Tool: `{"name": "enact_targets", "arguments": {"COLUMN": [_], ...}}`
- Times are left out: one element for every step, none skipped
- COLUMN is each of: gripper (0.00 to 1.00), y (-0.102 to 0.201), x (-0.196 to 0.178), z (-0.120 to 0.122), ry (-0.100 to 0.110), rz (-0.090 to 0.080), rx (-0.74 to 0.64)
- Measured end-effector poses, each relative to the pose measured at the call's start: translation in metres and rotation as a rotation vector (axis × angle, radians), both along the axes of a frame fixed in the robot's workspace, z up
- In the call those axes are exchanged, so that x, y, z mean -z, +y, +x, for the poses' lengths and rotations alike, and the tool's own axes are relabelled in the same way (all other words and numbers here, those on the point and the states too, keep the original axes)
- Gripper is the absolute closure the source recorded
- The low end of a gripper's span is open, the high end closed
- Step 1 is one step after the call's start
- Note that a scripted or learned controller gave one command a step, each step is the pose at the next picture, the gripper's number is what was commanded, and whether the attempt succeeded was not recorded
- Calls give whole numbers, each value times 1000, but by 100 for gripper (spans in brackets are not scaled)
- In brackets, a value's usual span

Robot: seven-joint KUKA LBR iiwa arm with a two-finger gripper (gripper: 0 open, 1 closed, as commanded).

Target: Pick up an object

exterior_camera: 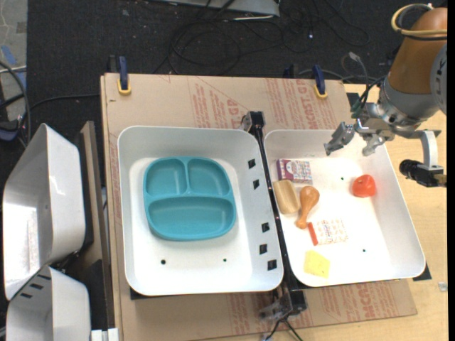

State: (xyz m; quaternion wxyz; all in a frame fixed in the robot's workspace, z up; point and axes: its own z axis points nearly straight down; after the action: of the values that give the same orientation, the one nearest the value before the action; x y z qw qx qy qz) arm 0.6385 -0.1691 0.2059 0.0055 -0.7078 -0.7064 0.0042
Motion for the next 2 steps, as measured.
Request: {"name": "enact_targets", "arguments": {"gripper": [0,0], "y": [1,1], "x": [-9,34], "z": [3,1], "ry": [-14,-11], "rz": [-2,-2], "rx": [-3,-2]}}
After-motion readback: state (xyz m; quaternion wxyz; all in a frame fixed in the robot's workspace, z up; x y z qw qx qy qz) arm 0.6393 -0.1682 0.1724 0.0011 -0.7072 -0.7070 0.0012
